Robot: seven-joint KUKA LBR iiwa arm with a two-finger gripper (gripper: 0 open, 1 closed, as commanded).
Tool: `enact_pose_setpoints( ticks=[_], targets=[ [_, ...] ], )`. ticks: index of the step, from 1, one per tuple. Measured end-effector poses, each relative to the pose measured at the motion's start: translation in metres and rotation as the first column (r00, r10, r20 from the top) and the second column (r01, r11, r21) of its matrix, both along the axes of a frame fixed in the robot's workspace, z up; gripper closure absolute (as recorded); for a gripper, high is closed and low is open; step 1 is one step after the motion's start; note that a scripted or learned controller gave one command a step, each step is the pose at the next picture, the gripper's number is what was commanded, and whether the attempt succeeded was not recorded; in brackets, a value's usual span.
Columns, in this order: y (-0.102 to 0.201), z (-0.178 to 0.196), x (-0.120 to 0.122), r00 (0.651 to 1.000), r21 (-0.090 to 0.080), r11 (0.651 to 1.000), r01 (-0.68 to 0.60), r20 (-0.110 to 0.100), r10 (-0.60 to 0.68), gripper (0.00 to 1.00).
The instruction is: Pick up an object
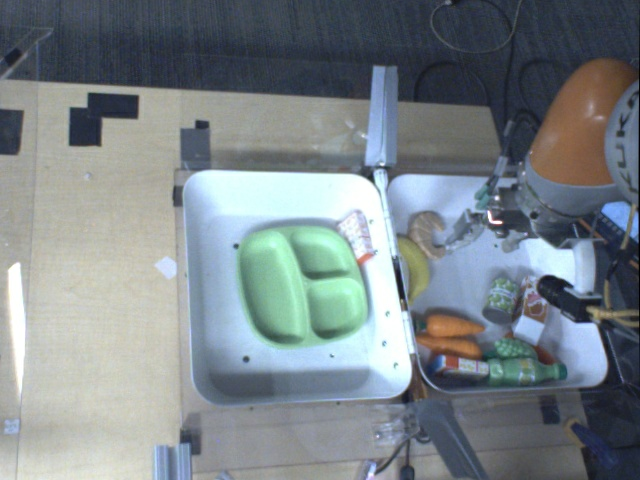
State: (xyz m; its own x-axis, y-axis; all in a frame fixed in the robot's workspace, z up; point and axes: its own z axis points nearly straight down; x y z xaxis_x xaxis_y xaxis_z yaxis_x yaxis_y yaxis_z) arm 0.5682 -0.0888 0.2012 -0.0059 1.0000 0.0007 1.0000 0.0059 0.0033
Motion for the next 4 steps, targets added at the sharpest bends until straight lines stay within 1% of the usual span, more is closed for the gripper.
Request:
enact_pose_setpoints(
  ticks=[1,2,3,4],
  targets=[
    [-0.028,-0.112,-0.025,0.997,-0.001,0.997,0.071,0.01,-0.071,0.0],
    [-0.004,-0.052,-0.024,0.989,0.0,0.989,0.15,0.002,-0.15,0.0],
    [-0.032,-0.112,-0.076,0.976,0.004,0.976,0.218,0.01,-0.218,0.0],
    [-0.031,-0.1,-0.073,0.976,0.005,0.976,0.217,0.018,-0.217,1.0]
  ],
)
